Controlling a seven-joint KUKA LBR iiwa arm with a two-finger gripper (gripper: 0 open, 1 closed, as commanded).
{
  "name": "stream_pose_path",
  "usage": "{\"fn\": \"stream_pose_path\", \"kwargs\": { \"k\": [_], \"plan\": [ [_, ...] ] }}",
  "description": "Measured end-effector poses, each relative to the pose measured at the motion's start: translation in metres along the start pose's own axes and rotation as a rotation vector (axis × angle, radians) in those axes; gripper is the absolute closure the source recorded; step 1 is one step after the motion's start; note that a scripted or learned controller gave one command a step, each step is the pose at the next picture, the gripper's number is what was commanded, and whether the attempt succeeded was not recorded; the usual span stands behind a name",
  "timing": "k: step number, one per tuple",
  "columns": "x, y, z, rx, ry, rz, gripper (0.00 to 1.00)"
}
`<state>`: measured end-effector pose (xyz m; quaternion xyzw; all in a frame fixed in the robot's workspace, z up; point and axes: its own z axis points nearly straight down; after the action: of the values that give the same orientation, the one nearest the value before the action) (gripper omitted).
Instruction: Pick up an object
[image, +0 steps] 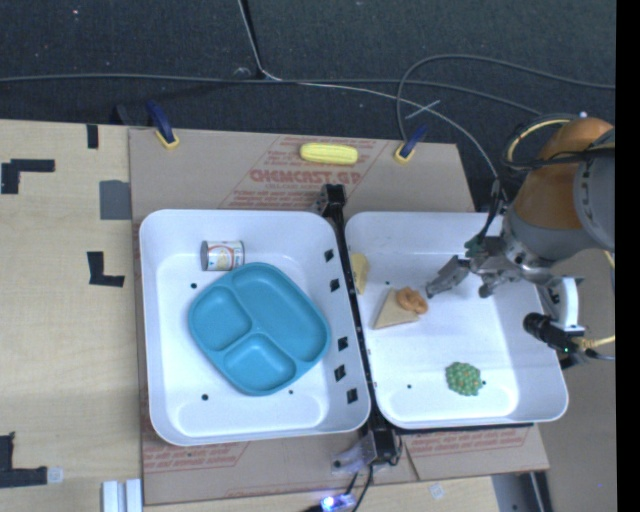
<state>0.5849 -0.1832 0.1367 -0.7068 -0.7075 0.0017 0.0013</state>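
Looking down at a slant on a bench (60, 300) with two shallow white bins side by side. In the left bin (160, 400) lie a blue divided plate (258, 327) and a small can on its side (221, 255). In the right bin (500, 400) are a tan wedge topped with an orange piece (402, 305), a green bumpy ball (463, 378), and a pale yellow item (358, 270) at the left wall. Reaching in from the right, the gripper (462, 276) hangs just right of the wedge; its fingers (441, 281) are too unclear to tell whether spread or pressed together. A corn cob (328, 153) lies beyond the bins.
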Motion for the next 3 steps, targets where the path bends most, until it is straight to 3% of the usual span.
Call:
{"fn": "stream_pose_path", "kwargs": {
  "k": [1,2,3],
  "plan": [
    [-0.001,0.003,0.048,-0.012,-0.003,0.002,0.0],
    [0.001,0.003,0.037,-0.01,-0.002,-0.001,1.0],
    [-0.003,0.006,-0.025,-0.01,-0.002,0.0,1.0]
  ]
}}
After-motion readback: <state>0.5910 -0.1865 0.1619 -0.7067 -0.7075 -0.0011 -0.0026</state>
